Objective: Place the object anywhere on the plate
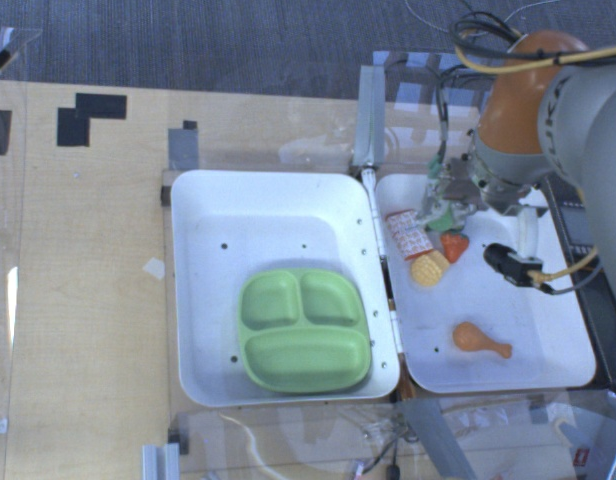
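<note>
I see the hand (446, 208) low over the far part of the right bin (558, 353), under the grey arm (588, 118) with its glossy orange band. Whether the hand is spread or pressed together I cannot tell; its metal tip blurs into the toys beneath. Just by it lie a red strawberry (455, 245), a flat red-and-white packet (407, 233) and a knobbly yellow corn cob (429, 267), bunched together. A smooth orange drumstick (480, 340) lies apart, nearer the front. The plate (304, 330), matte green plastic with three rounded compartments, sits in the left bin (208, 268) on the pale wooden counter (78, 298).
</note>
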### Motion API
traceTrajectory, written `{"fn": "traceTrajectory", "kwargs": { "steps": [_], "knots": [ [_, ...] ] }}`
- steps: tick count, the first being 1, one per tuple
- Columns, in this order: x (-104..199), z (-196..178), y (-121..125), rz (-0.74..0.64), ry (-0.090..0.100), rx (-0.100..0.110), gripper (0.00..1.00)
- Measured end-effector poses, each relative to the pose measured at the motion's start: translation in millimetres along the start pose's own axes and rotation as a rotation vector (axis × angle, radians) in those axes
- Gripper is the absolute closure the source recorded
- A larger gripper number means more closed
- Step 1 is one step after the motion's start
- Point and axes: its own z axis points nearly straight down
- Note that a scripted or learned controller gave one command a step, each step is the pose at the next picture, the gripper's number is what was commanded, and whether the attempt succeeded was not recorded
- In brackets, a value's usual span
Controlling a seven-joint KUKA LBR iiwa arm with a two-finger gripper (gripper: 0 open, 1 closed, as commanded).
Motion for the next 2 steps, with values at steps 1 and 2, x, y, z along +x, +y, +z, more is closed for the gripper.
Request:
{"fn": "traceTrajectory", "kwargs": {
  "steps": [1, 2],
  "knots": [
    [49, 0, -87, -0.326, 0.002, 0.0, 1.0],
    [130, 1, -111, -0.194, 0.002, 0.002, 1.0]
  ]
}}
